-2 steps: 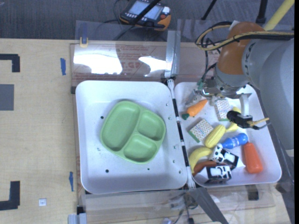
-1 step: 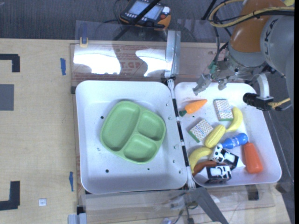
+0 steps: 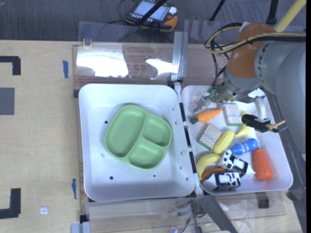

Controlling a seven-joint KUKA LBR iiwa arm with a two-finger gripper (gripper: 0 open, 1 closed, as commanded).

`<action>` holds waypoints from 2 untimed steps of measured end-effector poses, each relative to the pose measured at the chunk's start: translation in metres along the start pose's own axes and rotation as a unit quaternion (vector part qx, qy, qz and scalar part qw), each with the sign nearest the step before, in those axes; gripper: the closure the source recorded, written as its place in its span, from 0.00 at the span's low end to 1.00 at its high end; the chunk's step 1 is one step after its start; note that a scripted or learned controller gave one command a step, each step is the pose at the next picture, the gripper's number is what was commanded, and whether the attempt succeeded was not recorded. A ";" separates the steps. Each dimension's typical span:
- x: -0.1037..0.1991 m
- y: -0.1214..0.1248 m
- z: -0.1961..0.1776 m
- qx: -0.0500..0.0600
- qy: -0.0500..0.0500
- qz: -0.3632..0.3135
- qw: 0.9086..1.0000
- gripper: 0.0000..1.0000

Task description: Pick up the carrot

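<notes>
— What sort of place is shown?
— A robotics lab is indicated: a wooden bench [image 3: 34,144] marked with tape, tripod legs [image 3: 226,1] at upper right, and a handheld controller [image 3: 149,12] laid at top centre.

carrot [image 3: 210,114] | orange, green tip | lying flat | right bin, upper left, near divider
</notes>
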State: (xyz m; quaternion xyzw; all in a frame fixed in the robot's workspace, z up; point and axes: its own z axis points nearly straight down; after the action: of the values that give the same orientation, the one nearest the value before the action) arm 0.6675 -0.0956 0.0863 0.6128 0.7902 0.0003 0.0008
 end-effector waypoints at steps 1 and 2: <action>0.007 -0.054 -0.001 -0.001 0.000 0.019 1.000 0.00; 0.025 -0.006 -0.101 -0.001 0.000 0.063 0.998 0.00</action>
State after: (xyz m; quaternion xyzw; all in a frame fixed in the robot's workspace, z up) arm 0.6548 -0.0726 0.1868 0.6611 0.7503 0.0007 0.0015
